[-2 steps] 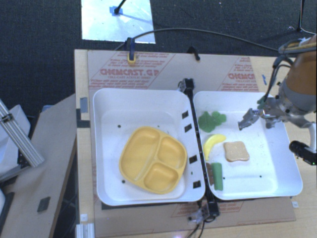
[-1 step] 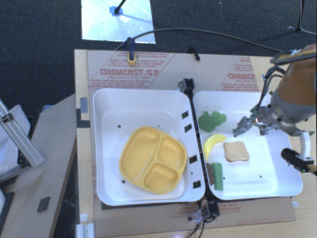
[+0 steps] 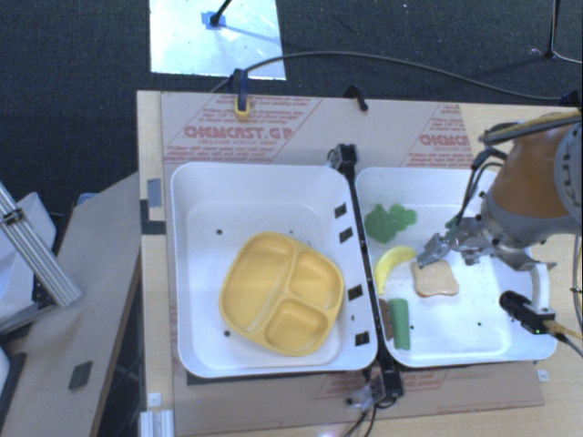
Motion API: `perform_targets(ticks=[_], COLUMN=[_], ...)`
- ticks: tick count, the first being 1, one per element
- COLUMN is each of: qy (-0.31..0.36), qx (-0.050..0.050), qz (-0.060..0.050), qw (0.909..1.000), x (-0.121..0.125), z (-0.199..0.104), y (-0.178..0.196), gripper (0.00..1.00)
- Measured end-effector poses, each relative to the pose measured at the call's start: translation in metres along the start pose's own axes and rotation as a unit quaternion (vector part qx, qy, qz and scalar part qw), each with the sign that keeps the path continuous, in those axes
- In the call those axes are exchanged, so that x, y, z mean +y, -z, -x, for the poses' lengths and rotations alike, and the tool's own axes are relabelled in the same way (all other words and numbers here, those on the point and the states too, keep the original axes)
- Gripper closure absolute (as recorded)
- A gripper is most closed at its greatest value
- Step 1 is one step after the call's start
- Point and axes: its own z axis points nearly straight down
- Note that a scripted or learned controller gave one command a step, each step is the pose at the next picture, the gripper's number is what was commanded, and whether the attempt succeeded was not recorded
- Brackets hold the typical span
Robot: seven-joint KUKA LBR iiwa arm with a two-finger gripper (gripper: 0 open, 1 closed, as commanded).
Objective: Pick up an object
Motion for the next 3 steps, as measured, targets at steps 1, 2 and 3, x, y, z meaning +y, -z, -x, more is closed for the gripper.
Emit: perform_targets(ticks=[1, 2, 3], qy=[0.0, 0.001, 0.001], qx=[0.0, -0.001, -0.001], qz=[0.001, 0.003, 0.005], qw=[1.0, 1.0, 1.0], x=[0.0, 0.002, 0.003], z=[0.0, 0.0, -0.001], y=[-0.044, -0.03, 0.034], gripper=[0.0, 1.0, 1.0])
